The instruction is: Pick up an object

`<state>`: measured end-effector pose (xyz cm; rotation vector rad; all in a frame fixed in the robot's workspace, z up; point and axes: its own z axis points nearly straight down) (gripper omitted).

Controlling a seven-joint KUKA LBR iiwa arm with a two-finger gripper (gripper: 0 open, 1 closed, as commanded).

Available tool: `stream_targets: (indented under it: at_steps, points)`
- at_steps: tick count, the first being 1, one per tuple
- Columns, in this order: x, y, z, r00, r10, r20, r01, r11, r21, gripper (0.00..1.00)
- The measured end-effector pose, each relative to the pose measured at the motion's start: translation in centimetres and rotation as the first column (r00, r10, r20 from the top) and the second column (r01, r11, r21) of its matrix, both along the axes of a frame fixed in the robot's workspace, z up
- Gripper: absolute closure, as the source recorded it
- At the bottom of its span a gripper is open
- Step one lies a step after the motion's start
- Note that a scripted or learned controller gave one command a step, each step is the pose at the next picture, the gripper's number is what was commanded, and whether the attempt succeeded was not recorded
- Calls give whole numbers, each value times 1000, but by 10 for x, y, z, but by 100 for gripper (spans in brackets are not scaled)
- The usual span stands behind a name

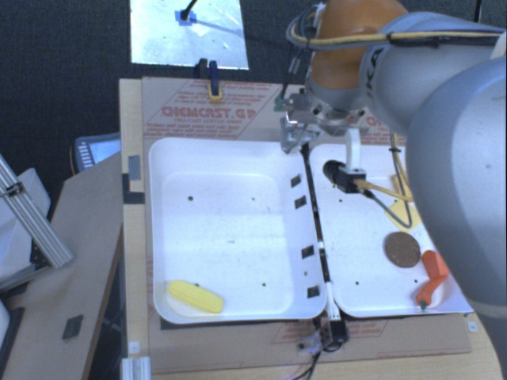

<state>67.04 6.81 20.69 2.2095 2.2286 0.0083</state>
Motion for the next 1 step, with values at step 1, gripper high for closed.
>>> stream_targets:
  at_steps: [1]
  points:
    - [1,0,11,1000,2,2,-2,1000,1,100]
